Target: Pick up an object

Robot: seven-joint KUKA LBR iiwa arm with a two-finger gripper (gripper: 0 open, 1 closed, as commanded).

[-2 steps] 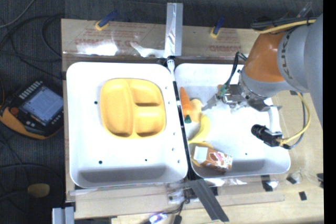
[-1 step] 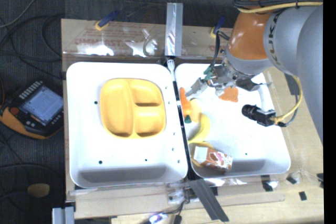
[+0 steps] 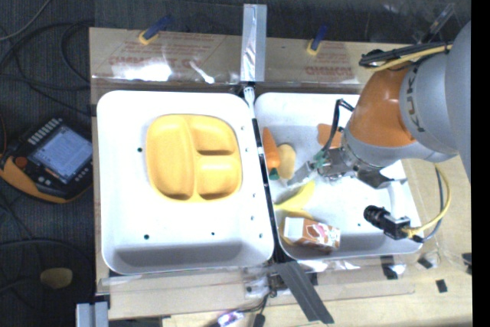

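My gripper (image 3: 320, 164) reaches down into the right bin (image 3: 383, 241) from the right, below the orange wrist band. Its tip sits just right of a pale yellow rounded object (image 3: 286, 158) and an orange carrot-like object (image 3: 270, 150) lying along the bin's left wall. A yellow banana-like piece (image 3: 296, 197) lies just below the tip. A brown and white packet (image 3: 311, 233) rests near the bin's front edge. Another orange piece (image 3: 332, 135) peeks out behind the wrist. Nothing shows between the fingers.
The left bin (image 3: 122, 233) holds a yellow divided tray (image 3: 194, 156). A black cable end (image 3: 380, 217) hangs over the right bin's front right. A handheld pendant (image 3: 47, 159) lies on the floor at far left. Blue and yellow clips (image 3: 155, 29) hold plastic sheeting at the bench's back.
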